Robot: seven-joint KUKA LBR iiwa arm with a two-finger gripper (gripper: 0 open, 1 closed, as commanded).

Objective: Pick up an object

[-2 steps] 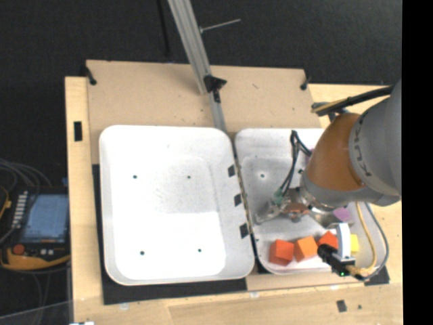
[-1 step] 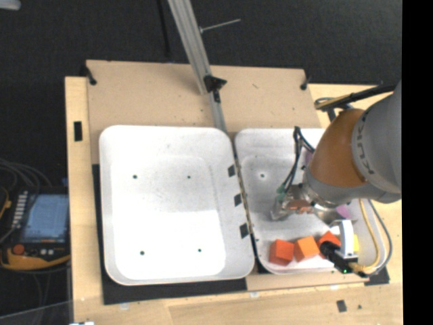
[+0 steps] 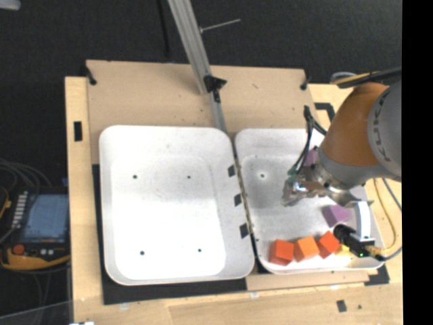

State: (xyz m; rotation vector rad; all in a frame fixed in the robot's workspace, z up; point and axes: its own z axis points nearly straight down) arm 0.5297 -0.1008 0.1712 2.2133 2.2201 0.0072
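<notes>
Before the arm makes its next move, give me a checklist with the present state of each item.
1. Objects available in the right bin: ok. Three orange blocks sit in a row along its near edge, and a purple piece lies just above them.
2. End effector over the right bin: ok.
3. End effector above a block: not ok. It sits up and left of the row, over bare floor.
4. Finger state: cannot tell.
5. Object already in the grip: cannot tell.
6. Left bin unobstructed: ok.
</notes>
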